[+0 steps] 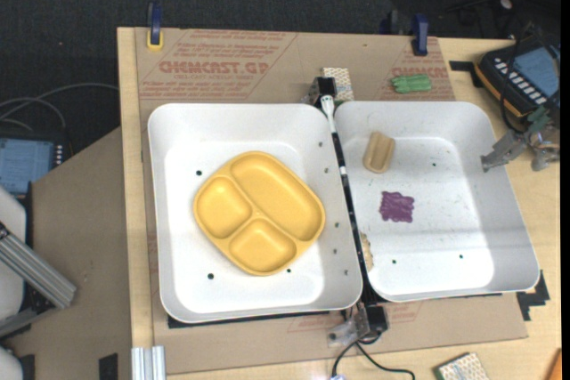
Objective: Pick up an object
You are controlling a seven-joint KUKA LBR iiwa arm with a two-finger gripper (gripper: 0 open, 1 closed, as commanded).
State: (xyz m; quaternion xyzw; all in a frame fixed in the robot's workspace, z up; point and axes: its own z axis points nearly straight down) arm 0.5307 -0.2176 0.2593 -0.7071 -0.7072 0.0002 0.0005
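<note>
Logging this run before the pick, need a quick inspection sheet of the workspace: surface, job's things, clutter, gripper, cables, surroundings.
Surface: brown board on the bench, bearing left bin and right bin side by side.
Job's things: yellow divided tray in the left bin; tan block and purple piece in the right bin, apart from each other.
Clutter: green item on the board behind the right bin; dark specks on the right bin's floor.
Gripper: grey part at the right bin's right rim, possibly the gripper; fingers not discernible.
Cables: one looping on the dark floor at left; one leaving the board's front edge.
Surroundings: blue clamps at the board's back edge; handheld pendant at right.
</note>
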